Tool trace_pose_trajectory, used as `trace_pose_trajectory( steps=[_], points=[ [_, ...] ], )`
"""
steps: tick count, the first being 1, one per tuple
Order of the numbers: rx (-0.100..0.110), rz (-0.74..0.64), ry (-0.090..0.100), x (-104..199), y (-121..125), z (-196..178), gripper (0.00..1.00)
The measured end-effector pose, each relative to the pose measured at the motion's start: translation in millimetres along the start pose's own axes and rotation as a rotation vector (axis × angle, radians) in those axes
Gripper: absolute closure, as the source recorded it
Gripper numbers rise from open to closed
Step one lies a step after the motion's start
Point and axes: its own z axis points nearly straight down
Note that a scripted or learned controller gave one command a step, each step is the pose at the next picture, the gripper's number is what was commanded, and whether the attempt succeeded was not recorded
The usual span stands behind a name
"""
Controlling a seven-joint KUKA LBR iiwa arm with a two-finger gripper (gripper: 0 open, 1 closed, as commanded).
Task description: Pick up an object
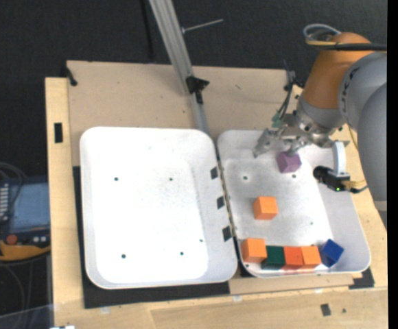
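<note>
Nearest the lens, a row of blocks lines the near wall of the right bin [248, 184]. From left to right they are a first orange block [254, 249], a green block [275, 256], a second orange block [294, 256], a third orange block [311, 255] and a blue block [331, 251]. The first four sit close side by side, and the blue block at the end is turned at an angle to them. At the far left, off the table [116, 77], a handset with a screen [22, 211] lies among dark cables on a black floor. The left bin [144, 197] comes next on the wooden table, white with rounded corners and a few dark specks on its bottom. A metal bar [173, 40] slants down from the top of the view and ends just above the gap between the two bins. A lone orange block [265, 207] rests near the middle of the right bin, well apart from the row in front of it. Farther back in the same bin is the purple block [288, 161], standing slightly tilted and right at the tip of the pincer [283, 144]. The pincer hangs over the bin's far part, directly above that block. From this angle I cannot tell whether it is open or closed, or whether it grips the purple block. The grey arm [364, 94] with its orange band [329, 70] comes in from the right edge.
</note>
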Motion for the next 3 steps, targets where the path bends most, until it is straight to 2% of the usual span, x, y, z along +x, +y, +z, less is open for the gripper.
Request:
trace_pose_trajectory(
  steps=[1, 2, 3],
  points=[
    [-0.004, 0.001, -0.002, -1, 1, -10, 1.0],
    [0.008, 0.003, 0.003, -10, -3, -67, 1.0],
    [0.009, 0.0, 0.004, -11, -1, -100, 1.0]
  ],
)
